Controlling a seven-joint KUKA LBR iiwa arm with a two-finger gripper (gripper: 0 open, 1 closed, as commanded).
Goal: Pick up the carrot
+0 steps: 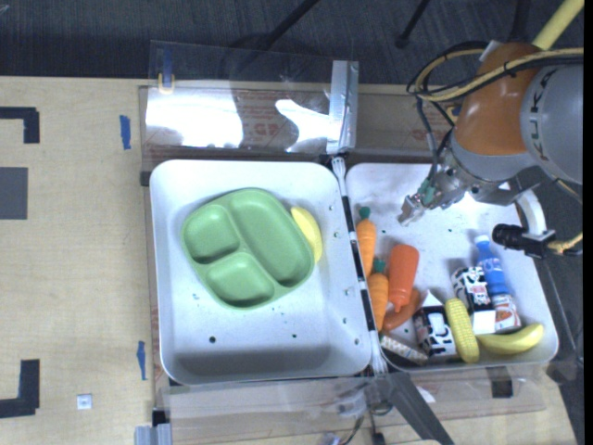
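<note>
Two white bins sit side by side on the surface. The left bin point(176, 341) holds a green tray point(246, 246) with a yellow piece point(309, 230) at its 3 o'clock edge. In the right bin point(408, 179), the carrot point(367, 239) lies along the left wall, near an orange bottle point(402, 276), corn point(461, 327), a banana point(511, 341) and a blue bottle point(491, 267). The gripper point(419, 202) hangs at the carrot's 2 o'clock, apart from it, holding nothing; its opening cannot be told.

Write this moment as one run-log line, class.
gripper: above right bin, nothing seen held | carrot: by bin's left wall | not yet picked
</note>
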